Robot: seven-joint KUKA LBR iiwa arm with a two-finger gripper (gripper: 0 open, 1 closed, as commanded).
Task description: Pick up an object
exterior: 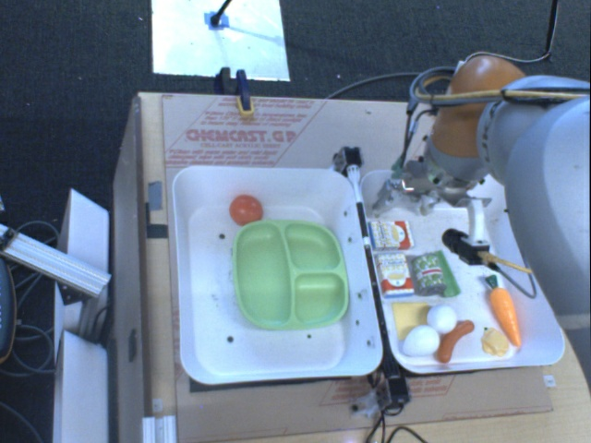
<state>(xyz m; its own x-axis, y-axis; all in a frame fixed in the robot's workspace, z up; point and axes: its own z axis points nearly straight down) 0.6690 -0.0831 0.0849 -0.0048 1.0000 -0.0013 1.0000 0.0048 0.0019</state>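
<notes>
My gripper (406, 190) hangs over the far left corner of the right bin (545, 340), just above a red-and-white packet (390, 233). Nothing shows held in it. Nearer the front of that bin lie a second red-and-white packet (394, 273), a green packet (432, 273), a yellow cheese slice (407, 316), two white eggs (441, 317) (421, 341), a brown sausage (454, 340), an orange carrot (504, 315) and a small yellow piece (496, 341). The left bin (199, 340) holds a green divided plate (289, 273) and a red ball (246, 209).
The grey arm (536, 146) covers the right bin's far right side. A dark divider (365, 247) runs between the two bins. Cardboard (240, 132) lies under the bins, with a blue-and-yellow clamp (242, 89) at its far edge.
</notes>
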